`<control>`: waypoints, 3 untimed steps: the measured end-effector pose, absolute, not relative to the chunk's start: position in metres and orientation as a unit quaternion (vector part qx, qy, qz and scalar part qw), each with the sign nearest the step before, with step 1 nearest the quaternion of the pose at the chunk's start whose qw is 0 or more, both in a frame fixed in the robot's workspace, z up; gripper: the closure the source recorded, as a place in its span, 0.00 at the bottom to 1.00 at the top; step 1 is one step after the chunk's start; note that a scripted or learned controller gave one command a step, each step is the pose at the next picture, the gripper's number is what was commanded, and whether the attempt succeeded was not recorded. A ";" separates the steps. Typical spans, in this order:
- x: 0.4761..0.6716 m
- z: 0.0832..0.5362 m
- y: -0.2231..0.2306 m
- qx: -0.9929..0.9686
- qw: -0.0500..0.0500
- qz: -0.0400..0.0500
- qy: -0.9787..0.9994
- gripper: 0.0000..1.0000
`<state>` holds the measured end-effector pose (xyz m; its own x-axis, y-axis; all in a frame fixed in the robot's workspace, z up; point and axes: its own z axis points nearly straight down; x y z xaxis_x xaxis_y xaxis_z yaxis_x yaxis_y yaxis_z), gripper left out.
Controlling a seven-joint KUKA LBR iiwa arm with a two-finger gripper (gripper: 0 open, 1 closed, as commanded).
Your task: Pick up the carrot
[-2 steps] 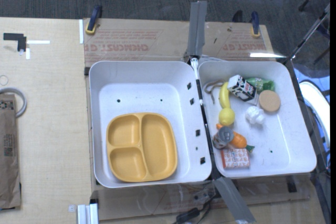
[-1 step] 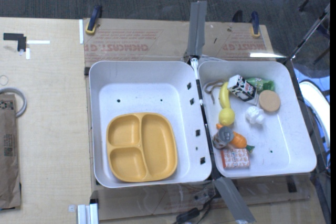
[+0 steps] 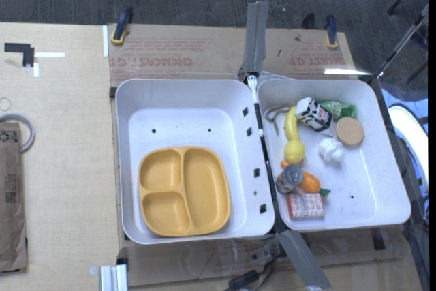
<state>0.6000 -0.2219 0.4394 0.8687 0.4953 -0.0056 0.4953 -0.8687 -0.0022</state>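
Lying in right bin (image 3: 381, 167): carrot (image 3: 310, 182) | cardboard (image 3: 184, 54) print mirrored, reads CHEMCST | gripper state: cannot tell

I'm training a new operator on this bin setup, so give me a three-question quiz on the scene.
1. True or false: the carrot lies in the right bin.
2. What sits in the left bin? A) a yellow divided plate B) a banana C) a round biscuit-like disc
3. Fill in: the carrot touches a grey object on its ___ side in the camera view.

Key: 1 true; 2 A; 3 left.
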 end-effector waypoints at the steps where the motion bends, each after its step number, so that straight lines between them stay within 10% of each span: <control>1: 0.611 0.440 -0.222 -0.995 0.000 0.003 -0.102 1.00; 3: 0.633 0.439 -0.222 -0.995 0.000 0.003 -0.102 1.00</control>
